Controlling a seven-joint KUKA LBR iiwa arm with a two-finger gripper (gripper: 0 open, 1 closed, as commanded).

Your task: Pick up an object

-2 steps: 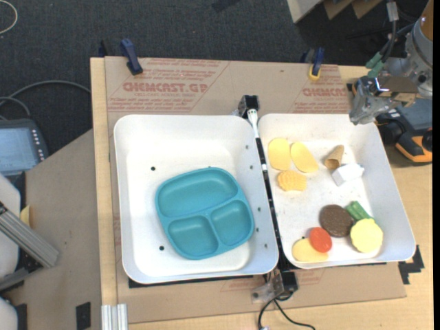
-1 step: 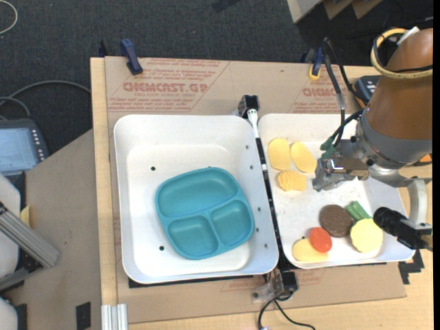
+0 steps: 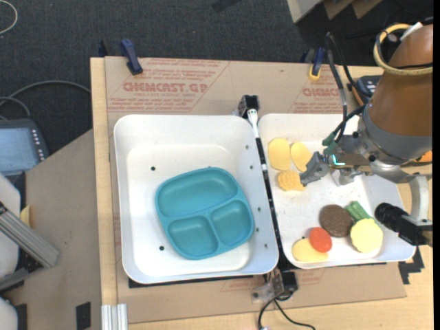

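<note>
just left of the gripper (image 3: pixel 311 172), a small ridged yellow piece (image 3: pixel 290 181)

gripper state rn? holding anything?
Gripper: cannot be told whether open or closed. It sits low in the right white bin, right beside the small yellow ridged piece; nothing visibly held.

A brown bench (image 3: pixel 199 81) carries two white bins side by side, the left bin (image 3: pixel 130 184) touching the right bin (image 3: pixel 392 253)
</note>
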